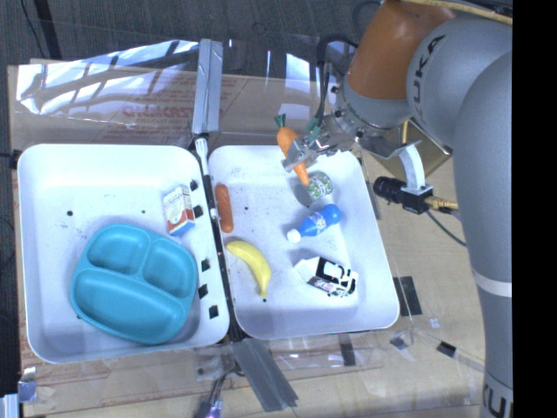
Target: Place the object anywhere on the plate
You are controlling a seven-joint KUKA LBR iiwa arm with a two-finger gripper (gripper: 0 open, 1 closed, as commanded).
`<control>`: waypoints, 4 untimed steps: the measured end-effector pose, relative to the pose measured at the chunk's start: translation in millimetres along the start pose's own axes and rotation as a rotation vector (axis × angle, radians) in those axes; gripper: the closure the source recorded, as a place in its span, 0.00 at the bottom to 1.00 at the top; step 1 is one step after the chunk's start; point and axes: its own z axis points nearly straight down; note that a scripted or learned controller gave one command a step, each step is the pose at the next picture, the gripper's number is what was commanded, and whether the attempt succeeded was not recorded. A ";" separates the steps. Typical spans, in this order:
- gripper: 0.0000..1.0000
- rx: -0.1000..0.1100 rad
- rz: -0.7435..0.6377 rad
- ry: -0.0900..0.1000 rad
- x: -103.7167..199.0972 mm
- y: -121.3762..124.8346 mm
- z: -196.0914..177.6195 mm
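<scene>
I am looking down on the surface (113, 103) from above. Going left to right.

Left bin (35, 233): a blue plate (135, 284) with three compartments is lying in the lower half. A small white and orange carton (178, 209) is sitting just above the plate's upper right edge, close to the divider between the bins.

Right bin (374, 268): a sausage (224, 208) is lying upright along the left wall. Below it a banana (251, 266) is curving down toward the bin's front. Further right, a black and white carton (331, 277) is resting near the front right corner. Above it a blue and white bottle (316, 223) is lying on its side, cap pointing left. Just above the bottle a small greenish round item (319, 185) is sitting, too blurred for me to name.

Arm: it is reaching in from the upper right, the orange band (387, 50) bulking over the back right corner of the right bin, wrist angling down and left. The hand (300, 153) is hanging over the back of the right bin, clenched around a carrot (288, 142); the carrot's orange body is showing above and below the fingers, green top uppermost. The carrot is well apart from the plate, a whole bin away.
</scene>
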 end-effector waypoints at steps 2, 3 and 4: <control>1.00 0.002 -0.152 0.000 162.5 -65.0 50.6; 1.00 0.002 -0.204 0.000 220.1 -84.8 50.8; 0.00 0.002 -0.203 0.000 219.5 -84.8 50.7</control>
